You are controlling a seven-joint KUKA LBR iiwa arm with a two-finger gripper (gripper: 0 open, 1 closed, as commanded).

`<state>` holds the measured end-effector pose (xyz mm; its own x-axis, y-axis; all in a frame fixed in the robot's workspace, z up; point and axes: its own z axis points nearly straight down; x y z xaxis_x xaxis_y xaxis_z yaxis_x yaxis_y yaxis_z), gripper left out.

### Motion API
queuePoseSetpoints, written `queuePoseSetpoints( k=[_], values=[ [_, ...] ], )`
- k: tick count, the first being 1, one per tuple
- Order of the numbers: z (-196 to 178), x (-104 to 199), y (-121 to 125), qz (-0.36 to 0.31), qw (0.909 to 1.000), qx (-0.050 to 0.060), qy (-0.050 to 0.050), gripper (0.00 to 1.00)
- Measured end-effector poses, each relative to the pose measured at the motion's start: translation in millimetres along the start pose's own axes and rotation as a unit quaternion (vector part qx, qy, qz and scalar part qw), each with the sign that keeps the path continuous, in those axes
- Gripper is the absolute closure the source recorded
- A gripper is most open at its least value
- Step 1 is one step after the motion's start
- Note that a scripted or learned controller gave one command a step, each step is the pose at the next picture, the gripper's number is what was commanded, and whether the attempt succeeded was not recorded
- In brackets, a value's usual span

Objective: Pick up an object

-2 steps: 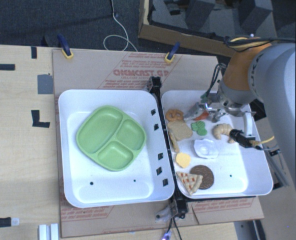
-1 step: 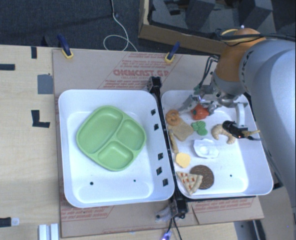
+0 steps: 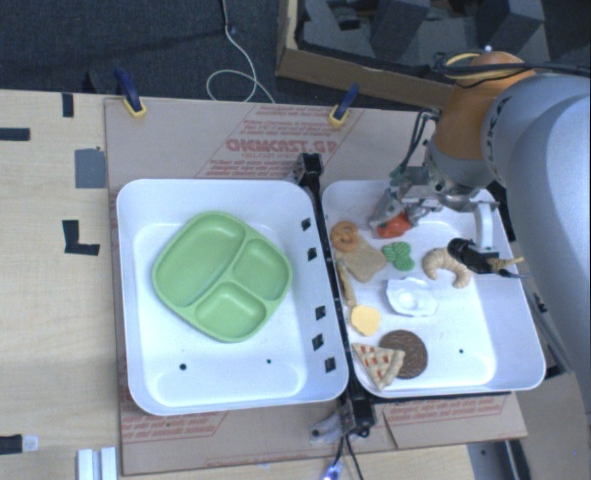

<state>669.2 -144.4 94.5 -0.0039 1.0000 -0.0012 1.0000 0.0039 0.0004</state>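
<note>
Where the fingers (image 3: 399, 211) reach down, red toy (image 3: 395, 227) just beneath, touching.

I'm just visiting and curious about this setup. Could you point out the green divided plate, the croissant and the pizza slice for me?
green divided plate (image 3: 222, 276): camera view, on the ridge between its compartments.
croissant (image 3: 445, 264): camera view, on the middle of its curved body.
pizza slice (image 3: 378, 364): camera view, on its topped face.

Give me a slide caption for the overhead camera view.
Pincer over red toy food in right bin; green plate in left bin.
</note>
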Motion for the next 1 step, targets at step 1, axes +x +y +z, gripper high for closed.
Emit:
queuePoseSetpoints(
  k=[1],
  values=[
    [-94.9,69.7,-66.1,-0.002,1.0,-0.001,0.002,1.0]
  ],
)
